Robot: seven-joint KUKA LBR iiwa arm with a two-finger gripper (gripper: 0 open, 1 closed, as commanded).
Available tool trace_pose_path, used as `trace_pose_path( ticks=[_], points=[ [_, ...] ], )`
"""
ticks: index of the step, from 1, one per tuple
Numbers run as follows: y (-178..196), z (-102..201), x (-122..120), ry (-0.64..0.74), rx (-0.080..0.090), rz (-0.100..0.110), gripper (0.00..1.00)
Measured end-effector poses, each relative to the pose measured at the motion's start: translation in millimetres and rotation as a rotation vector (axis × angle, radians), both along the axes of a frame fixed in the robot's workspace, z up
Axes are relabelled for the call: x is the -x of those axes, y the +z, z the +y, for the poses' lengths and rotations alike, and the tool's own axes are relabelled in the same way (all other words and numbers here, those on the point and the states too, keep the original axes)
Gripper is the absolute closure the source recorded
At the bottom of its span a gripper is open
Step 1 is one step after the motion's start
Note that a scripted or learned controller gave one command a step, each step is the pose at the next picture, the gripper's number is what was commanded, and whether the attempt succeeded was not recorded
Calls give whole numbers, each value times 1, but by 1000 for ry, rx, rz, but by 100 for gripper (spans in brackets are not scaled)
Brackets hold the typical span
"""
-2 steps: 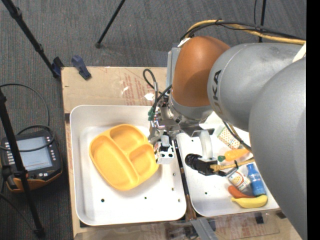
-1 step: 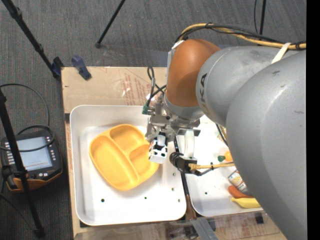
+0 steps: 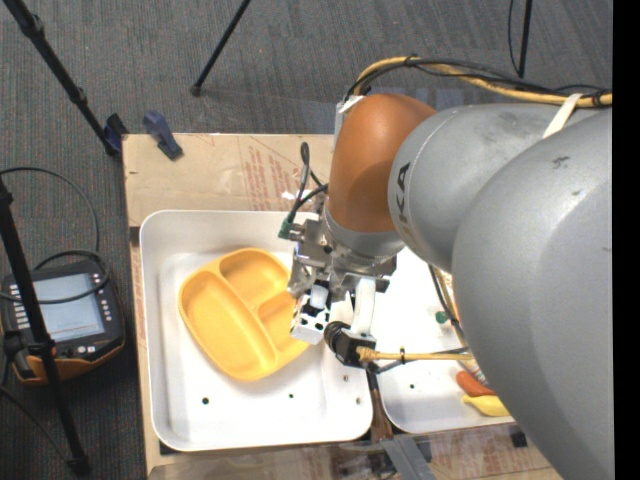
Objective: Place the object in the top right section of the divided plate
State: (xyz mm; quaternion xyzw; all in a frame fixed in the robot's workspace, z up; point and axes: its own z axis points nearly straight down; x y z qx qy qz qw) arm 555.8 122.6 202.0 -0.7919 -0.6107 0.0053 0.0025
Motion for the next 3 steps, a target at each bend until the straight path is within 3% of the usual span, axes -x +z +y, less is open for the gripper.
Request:
trace_pose_path(
  ticks=[1, 2, 3],
  points=[
    [2, -9, -24, -28, 0, -1, 100],
    [-4, 7, -16, -136, 2, 0, 100],
    [-9, -25, -17, -259, 2, 1, 100]
  ],
)
